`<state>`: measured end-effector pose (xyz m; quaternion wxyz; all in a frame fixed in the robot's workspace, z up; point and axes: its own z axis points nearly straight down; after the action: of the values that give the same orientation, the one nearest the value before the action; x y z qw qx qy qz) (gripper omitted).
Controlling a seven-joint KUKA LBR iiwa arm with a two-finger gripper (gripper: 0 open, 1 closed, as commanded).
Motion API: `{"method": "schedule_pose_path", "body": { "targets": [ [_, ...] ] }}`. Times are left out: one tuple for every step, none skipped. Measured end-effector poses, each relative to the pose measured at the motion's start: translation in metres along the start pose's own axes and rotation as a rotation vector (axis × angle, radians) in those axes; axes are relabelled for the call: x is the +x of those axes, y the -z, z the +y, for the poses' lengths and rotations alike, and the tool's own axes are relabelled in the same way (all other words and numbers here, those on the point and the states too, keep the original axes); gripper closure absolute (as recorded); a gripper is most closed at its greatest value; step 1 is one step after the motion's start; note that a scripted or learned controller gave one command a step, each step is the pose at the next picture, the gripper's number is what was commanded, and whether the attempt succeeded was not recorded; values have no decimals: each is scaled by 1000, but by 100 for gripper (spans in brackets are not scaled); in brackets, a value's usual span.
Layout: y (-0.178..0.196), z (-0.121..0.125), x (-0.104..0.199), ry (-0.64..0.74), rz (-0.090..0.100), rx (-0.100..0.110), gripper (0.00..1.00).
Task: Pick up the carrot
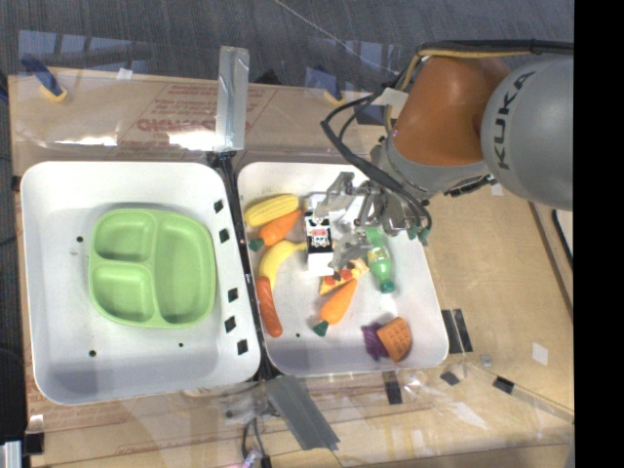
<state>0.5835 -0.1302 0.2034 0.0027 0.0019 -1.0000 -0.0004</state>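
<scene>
One arm (487,115) (wrist bent) above carrot (337,302)

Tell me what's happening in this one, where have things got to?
The arm's gripper is down in the right bin, over the pile of toy food. The carrot lies on the bin floor just below it, not lifted. Nearby lie corn, a banana and a green bottle. The left bin holds a green divided plate.
</scene>
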Motion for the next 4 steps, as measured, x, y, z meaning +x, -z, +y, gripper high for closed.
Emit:
{"method": "schedule_pose_path", "body": {
  "targets": [
    [-88, -23, 34, -7, -23, 5, 0],
    [-115, -21, 89, -76, -1, -1, 0],
    [-115, 7, 101, -153, 1, -2, 0],
    [-116, 39, 104, -118, 2, -2, 0]
  ]
}}
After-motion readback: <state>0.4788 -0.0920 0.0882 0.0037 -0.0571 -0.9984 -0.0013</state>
